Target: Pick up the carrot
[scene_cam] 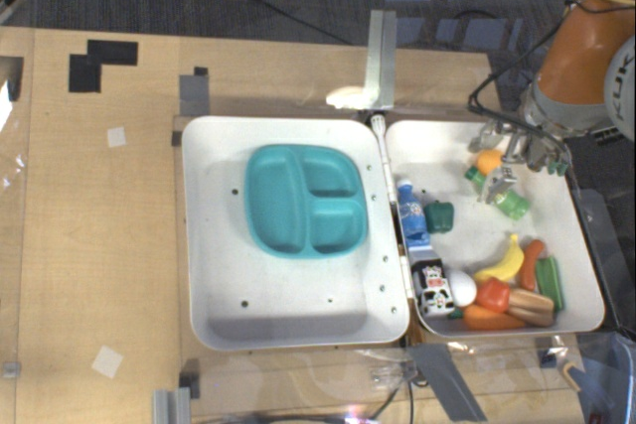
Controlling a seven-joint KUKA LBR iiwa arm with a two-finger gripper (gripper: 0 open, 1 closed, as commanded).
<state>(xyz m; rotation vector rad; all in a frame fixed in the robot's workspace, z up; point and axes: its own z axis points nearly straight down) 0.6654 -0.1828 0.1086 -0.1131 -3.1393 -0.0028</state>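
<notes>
A short orange piece with a green end, which I take for the carrot [485, 162], lies in the upper part of the right bin [586, 243]. My gripper [502, 176] hangs right over it, touching or almost touching its right side, and the orange-banded wrist reaches in from the upper right. A light green object [514, 205] lies just below the gripper.
The left bin [214, 293] holds a teal divided plate [304, 199]. Along the right bin's left wall lie a blue bottle [410, 213] and a dark green block [439, 215]. Its lower end is crowded with a banana [503, 263], red and orange toy foods [494, 305] and a black-and-white carton [431, 287].
</notes>
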